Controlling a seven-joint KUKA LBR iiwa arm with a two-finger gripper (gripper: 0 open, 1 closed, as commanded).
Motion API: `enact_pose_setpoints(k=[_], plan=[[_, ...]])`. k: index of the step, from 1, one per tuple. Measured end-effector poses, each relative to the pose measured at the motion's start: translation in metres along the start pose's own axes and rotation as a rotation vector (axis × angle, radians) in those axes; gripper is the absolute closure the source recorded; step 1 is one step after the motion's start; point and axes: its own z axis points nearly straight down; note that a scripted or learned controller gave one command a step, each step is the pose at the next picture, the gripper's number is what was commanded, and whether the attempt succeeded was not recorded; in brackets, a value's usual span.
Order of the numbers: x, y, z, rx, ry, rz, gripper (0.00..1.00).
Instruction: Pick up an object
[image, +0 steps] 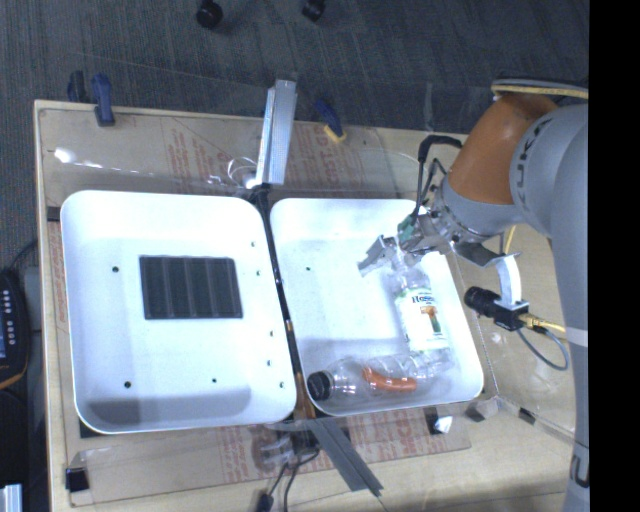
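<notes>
Clear bottle with white label lying in right white bin just below gripper, second clear bottle along that bin's near wall, dark ribbed slab in left bin; finger spread impossible to tell.

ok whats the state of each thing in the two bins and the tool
left bin: holds a dark ribbed block, lying flat
right bin: holds two bottles
white-label bottle: lying on its side
clear bottle: lying on its side, black cap on, against the near wall
tool: low in the right bin, by the white-label bottle's top
</notes>
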Motion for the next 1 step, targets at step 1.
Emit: enact_pose_setpoints(k=[1], plan=[[0.0006, 0.0006, 0.0018, 0.001, 0.002, -0.059, 0.0]])
